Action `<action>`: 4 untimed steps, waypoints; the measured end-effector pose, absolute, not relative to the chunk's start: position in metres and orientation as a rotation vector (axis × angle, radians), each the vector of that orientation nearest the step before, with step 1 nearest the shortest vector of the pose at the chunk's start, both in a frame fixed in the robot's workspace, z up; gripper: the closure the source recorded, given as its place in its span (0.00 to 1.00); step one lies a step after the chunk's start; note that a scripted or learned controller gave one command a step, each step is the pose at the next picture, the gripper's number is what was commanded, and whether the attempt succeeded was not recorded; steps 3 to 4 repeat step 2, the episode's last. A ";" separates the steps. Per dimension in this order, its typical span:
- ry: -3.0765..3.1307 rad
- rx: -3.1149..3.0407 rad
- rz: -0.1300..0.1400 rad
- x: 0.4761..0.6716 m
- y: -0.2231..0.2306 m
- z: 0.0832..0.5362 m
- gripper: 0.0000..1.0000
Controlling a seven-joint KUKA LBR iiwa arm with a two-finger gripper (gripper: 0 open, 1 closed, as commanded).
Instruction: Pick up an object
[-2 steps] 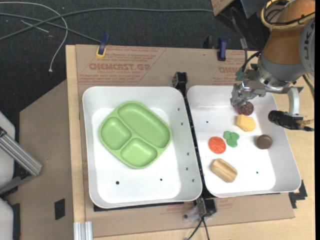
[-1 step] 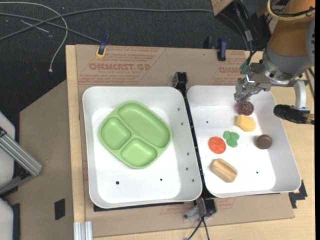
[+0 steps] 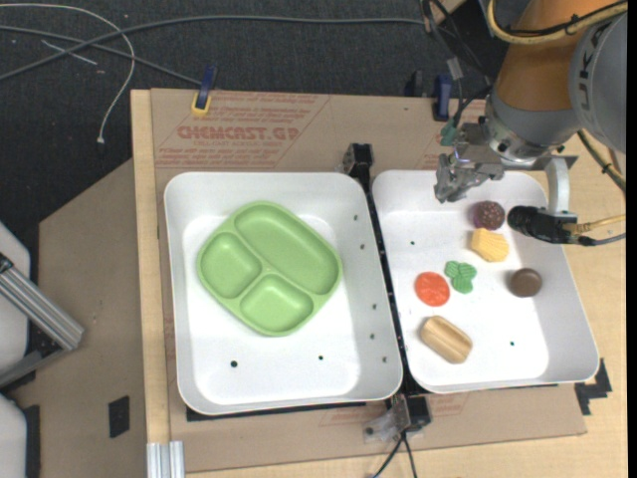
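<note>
Six toy foods in your right bin (image 3: 557, 361); the gripper (image 3: 456, 189) hangs beside the dark red round one (image 3: 488, 214), holding nothing, finger gap unclear

Two white bins (image 3: 189, 366) sit on a tan cardboard sheet (image 3: 149, 267) printed with faded red lettering. A pale green divided plate (image 3: 269, 267) lies in the left bin. The right bin holds a dark maroon round piece (image 3: 488, 214), a yellow wedge (image 3: 489, 245), a brown ball (image 3: 525, 283), a green floret (image 3: 460, 276), an orange-red disc (image 3: 432, 288) and a tan loaf (image 3: 445, 339). The arm (image 3: 557, 58) is grey and orange.
</note>
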State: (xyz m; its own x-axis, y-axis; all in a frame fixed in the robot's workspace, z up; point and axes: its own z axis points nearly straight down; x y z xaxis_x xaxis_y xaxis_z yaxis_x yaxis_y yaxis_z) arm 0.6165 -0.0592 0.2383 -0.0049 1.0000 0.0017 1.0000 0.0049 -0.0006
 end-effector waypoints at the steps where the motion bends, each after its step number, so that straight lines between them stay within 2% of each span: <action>1: -2.228 -2.216 -0.003 0.628 -0.014 0.237 1.00; 2: -2.228 -2.215 -0.004 0.625 0.041 0.243 1.00; 4: -2.228 -2.215 -0.004 0.625 0.041 0.243 1.00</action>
